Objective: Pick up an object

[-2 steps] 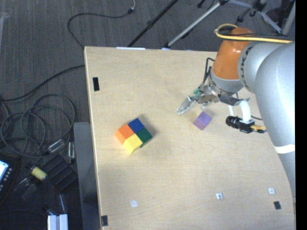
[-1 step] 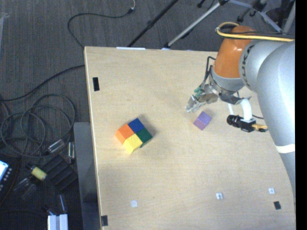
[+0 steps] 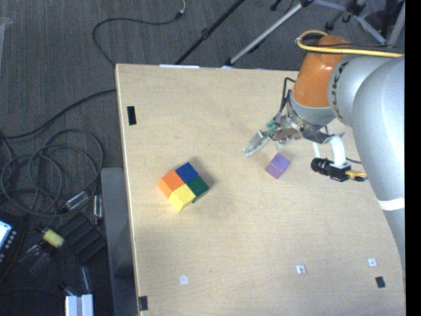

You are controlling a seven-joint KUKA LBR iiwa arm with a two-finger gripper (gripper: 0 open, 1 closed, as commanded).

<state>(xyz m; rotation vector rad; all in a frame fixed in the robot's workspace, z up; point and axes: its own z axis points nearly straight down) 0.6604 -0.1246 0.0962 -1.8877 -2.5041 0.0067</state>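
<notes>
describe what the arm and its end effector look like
The arm is a thick, rounded, light grey shell with an orange band above the wrist and a thin yellow cable looped over it. The end effector is small, of bare metal with slim fingers.

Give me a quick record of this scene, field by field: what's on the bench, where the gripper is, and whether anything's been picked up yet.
surface: light wooden bench top
objects: purple block; multicoloured cube of orange, blue, yellow and green blocks
arm: grey with orange band, entering from the right
gripper: just up and left of the purple block
held: nothing seen between the gripper's fingers
purple block: lying on the bench, apart from the cube
multicoloured cube: left of centre, far from the gripper
task state: no object picked up yet
</notes>
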